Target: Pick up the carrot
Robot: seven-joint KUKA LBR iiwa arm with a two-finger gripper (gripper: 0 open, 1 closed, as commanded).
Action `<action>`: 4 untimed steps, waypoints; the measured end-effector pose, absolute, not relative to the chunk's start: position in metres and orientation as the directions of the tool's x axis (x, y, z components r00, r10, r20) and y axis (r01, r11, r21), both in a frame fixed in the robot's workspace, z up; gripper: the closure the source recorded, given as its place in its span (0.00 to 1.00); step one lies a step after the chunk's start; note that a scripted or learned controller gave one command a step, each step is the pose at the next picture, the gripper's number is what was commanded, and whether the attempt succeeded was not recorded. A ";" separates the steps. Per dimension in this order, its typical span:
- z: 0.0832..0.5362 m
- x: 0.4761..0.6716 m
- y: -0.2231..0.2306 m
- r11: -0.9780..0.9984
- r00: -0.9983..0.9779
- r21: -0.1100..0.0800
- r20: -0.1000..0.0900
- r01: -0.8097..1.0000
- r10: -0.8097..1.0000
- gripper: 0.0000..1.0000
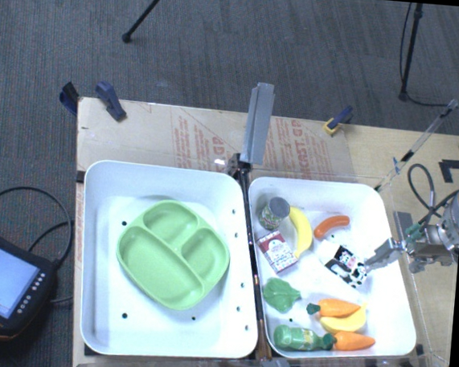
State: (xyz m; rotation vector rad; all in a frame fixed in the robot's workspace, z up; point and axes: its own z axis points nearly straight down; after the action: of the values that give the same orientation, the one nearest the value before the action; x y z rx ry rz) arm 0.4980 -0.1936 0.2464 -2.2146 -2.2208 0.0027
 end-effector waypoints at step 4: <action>0.200 0.499 -0.064 0.663 -0.663 -0.001 0.002 0.748 0.748 1.00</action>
State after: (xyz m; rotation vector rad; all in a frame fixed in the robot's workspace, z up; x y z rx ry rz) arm 0.4987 -0.0640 0.1999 -1.2879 -2.8628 0.0003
